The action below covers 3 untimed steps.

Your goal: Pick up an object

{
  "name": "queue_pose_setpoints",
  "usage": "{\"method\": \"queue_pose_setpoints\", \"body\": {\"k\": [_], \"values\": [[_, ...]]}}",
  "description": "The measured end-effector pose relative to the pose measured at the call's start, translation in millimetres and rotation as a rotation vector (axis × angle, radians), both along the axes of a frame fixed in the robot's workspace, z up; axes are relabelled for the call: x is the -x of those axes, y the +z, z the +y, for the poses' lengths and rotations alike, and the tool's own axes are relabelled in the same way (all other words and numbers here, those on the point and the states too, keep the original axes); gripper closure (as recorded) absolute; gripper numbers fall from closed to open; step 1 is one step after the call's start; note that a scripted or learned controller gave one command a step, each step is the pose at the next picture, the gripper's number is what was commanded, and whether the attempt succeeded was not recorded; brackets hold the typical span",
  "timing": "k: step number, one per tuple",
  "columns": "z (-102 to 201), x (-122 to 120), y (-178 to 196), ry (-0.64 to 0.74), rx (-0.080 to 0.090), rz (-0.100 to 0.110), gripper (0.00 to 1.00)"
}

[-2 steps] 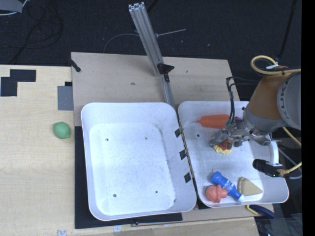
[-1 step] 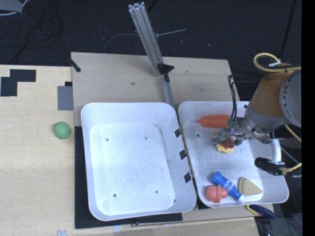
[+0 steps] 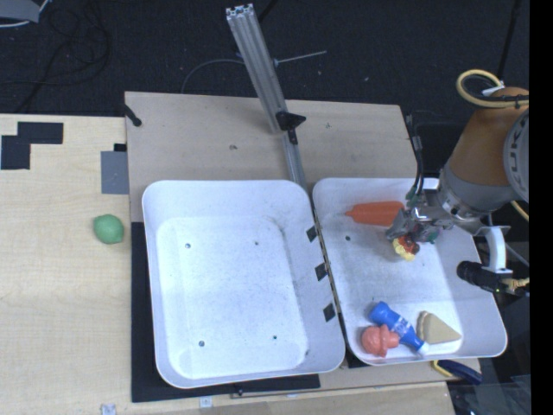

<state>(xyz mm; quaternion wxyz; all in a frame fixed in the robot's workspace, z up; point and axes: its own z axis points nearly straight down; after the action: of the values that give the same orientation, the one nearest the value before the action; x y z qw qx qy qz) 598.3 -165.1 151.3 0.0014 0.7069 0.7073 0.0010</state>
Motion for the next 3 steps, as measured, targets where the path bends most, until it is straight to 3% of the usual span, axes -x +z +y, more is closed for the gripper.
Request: {"method": "queue_pose_setpoints", "body": {"k": [2,3], "values": [[7,5,101,-0.001,0.0,-0.001,1.0],[66,19,102,0.003,-0.001,0.003,1.0]]}}
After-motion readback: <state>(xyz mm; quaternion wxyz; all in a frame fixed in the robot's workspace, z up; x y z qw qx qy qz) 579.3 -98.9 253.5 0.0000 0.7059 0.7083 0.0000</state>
